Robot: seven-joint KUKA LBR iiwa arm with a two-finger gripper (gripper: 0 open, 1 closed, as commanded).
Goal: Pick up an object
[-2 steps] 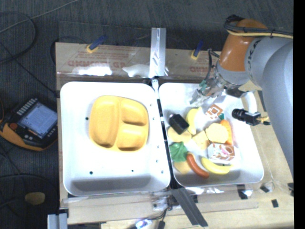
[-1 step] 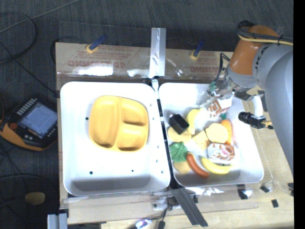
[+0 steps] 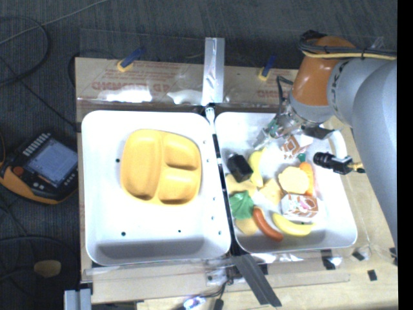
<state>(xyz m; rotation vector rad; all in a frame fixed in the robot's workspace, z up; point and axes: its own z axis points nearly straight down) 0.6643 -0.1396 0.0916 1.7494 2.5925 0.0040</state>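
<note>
Over the right bin (image 3: 348, 234), the grey arm (image 3: 371, 108) with its orange band reaches in from the right, its pincer (image 3: 279, 129) lowered at the bin's far edge; whether the pincer is spread or pressed together cannot be told, since the wrist and a tangle of small parts cover it. The pickable items crowd the right bin beneath and in front of it: a black block (image 3: 240, 166) near the divider, a pale yellow piece (image 3: 257, 163) just beside it, a green item (image 3: 242, 204), a red sausage (image 3: 266, 225), a banana (image 3: 292, 226) along the near side, a round bread-coloured slice (image 3: 295, 180) and a white packet with red print (image 3: 300, 205). They overlap one another, so several outlines are hard to separate. A small printed packet (image 3: 292, 147) lies just beside the pincer, partly hidden by it. The left bin (image 3: 97, 225) holds a large yellow divided tray (image 3: 160, 165), well apart from the arm. On the floor left of the surface (image 3: 87, 76) sits an orange-edged handheld controller (image 3: 42, 166), its cable running out of frame. Yellow-and-blue clamps (image 3: 131, 58) grip the surface's far edge.
</note>
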